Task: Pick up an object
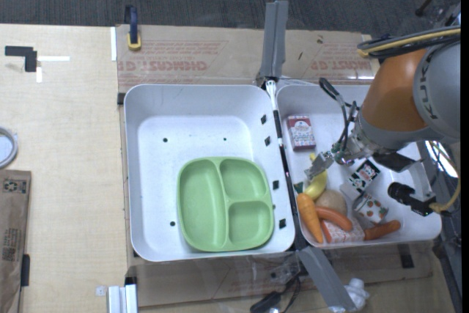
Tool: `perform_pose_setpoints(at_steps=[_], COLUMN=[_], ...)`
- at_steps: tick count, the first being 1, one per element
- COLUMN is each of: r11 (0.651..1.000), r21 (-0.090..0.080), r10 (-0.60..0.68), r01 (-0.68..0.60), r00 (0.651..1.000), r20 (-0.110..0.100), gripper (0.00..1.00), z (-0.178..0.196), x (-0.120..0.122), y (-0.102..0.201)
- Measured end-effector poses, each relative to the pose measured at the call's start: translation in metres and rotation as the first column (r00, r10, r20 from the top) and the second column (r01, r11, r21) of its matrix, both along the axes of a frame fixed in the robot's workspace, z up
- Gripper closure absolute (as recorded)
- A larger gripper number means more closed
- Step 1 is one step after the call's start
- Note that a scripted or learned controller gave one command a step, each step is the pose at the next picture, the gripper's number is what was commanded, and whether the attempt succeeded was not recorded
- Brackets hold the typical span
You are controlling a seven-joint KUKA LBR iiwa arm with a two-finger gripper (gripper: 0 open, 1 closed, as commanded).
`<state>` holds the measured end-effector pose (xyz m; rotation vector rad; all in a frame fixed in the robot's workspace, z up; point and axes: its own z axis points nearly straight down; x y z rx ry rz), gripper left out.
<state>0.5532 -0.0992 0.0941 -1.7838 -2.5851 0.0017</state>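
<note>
Gripper [319, 166] hangs low in the right bin [333, 93], its tips just above the banana [316, 187]; whether it is wide or narrow I cannot tell. Judging by looks, the banana near the bin's front, beside the carrot [308, 217], is light, smooth and curved, likely to slip; its thick middle seems the best place to grasp.

Arm reaches in from right; gripper [320, 171] low, fingers seemingly parted.
</note>
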Motion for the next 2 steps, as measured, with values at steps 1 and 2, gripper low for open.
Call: perform_pose_setpoints(at_steps=[1, 2], r11=[1.000, 0.998], r21=[0.000, -0.002], r10=[-0.005, -0.070], r01=[0.005, 0.070], r00=[1.000, 0.998], r20=[0.000, 0.003], gripper=[1.00, 1.00], z=[0.009, 0.098], x=[0.000, 0.106], y=[-0.001, 0.035])
